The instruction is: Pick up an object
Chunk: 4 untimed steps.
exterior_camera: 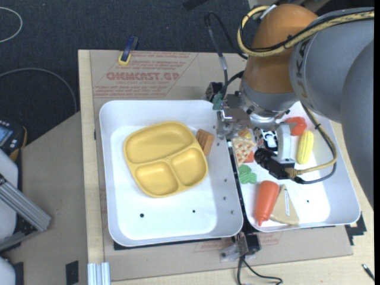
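Camera view shows the gripper [252, 136] low over the pizza slice [243, 149] in the right bin [338, 186], nothing visibly lifted; its jaws' state cannot be told.

The left bin [119, 218] offers open floor along its front; the yellow divided plate [165, 158] occupies its centre. The right bin [341, 203] is crowded: carrot [266, 198], corn [305, 146], pizza slice [243, 149], with the arm [279, 58] overhanging its rear.

The grey arm [332, 52] reaches in from the right, orange-banded wrist [276, 46] pointing downward.
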Each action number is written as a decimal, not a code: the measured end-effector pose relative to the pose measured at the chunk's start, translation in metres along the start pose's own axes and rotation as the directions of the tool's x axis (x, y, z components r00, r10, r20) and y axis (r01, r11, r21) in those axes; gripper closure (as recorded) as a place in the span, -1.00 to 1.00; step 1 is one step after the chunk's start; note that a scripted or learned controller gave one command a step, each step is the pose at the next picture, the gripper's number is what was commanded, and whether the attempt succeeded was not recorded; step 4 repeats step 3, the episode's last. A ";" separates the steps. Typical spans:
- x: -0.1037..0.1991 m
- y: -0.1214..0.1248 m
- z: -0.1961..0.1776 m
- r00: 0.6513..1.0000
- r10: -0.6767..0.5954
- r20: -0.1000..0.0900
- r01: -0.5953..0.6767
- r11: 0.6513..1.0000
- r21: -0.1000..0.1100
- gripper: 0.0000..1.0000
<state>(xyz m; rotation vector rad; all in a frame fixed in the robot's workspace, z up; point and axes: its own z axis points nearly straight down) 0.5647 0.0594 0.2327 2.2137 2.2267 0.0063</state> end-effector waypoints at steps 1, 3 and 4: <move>0.012 -0.005 0.000 1.000 0.004 0.001 -0.004 1.000 0.005 1.00; 0.006 -0.005 0.018 1.000 0.006 0.002 -0.006 1.000 0.009 1.00; 0.006 -0.005 0.018 1.000 0.006 0.002 -0.006 1.000 0.009 1.00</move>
